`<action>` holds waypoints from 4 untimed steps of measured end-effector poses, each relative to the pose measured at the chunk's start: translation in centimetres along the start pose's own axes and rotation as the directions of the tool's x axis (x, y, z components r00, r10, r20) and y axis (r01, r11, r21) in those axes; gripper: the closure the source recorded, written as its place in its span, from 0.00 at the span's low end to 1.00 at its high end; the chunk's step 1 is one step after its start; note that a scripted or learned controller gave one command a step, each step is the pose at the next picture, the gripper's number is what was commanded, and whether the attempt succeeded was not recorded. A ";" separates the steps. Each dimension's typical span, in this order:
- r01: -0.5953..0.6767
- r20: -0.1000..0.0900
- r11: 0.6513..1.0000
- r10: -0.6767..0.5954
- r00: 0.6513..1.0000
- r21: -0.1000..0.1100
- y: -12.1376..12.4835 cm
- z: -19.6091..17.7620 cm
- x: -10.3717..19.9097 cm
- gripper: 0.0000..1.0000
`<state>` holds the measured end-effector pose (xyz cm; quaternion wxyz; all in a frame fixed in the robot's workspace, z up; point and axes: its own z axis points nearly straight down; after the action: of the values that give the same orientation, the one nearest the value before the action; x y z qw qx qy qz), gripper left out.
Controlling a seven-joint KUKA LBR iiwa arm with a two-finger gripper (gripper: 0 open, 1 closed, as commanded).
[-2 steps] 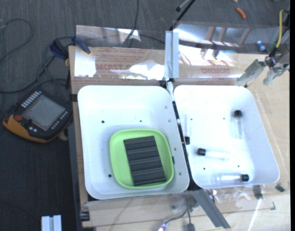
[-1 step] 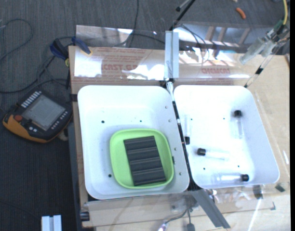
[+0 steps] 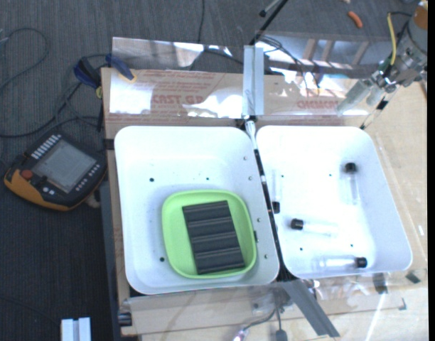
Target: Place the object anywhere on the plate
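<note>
A square light-green plate (image 3: 173, 219) sits in the front half of the left white bin (image 3: 136, 183). A dark grey ribbed block (image 3: 213, 236) lies flat on the plate and covers most of its middle. Three clear tubes with black caps lie in the right white bin (image 3: 310, 151): one near the back right (image 3: 351, 180), one in the middle (image 3: 311, 225) and one along the front wall (image 3: 338, 263).
A shiny foil-and-cardboard wall (image 3: 203, 94) stands behind both bins, with a metal upright (image 3: 254, 84) between them. A teach pendant (image 3: 57, 170) and cables lie on the dark floor to the left. Metal rods and wiring (image 3: 388, 77) crowd the top right corner.
</note>
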<state>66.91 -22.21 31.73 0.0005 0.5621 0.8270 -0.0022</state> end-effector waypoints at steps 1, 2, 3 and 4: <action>-0.065 -0.001 0.998 0.065 0.998 -0.003 0.0 2.8 0.0 0.00; 0.119 0.003 0.993 -0.119 0.993 -0.004 0.4 0.5 0.9 0.00; 0.105 0.002 0.994 -0.105 0.994 -0.006 0.8 -0.3 1.9 0.00; 0.077 0.000 0.997 -0.077 0.997 -0.003 1.4 3.0 3.6 0.00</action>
<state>66.90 -18.33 28.67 0.0011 0.5300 0.8480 -0.0007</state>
